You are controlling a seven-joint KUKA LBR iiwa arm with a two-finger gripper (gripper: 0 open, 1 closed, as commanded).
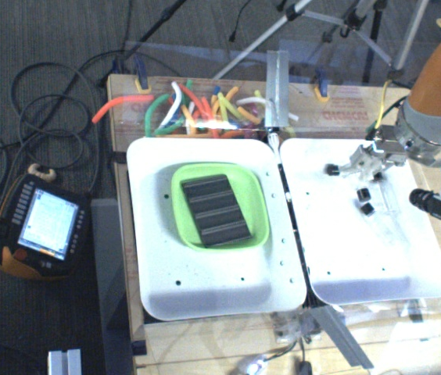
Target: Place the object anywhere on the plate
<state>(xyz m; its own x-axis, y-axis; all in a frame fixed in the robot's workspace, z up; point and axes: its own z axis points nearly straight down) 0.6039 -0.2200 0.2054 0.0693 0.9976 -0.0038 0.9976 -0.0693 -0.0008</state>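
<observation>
Dark ridged block [216, 209] on green plate [258, 209] (centred)

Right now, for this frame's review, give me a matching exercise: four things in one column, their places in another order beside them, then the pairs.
Things:
1. dark ridged block
2. green plate
3. gripper
4. handheld screen unit

Places:
A. over the right bin
B. on the floor left of the bench
C. in the left bin
D. lying on the plate

Pairs: 1-D, 2-C, 3-A, 4-B
</observation>
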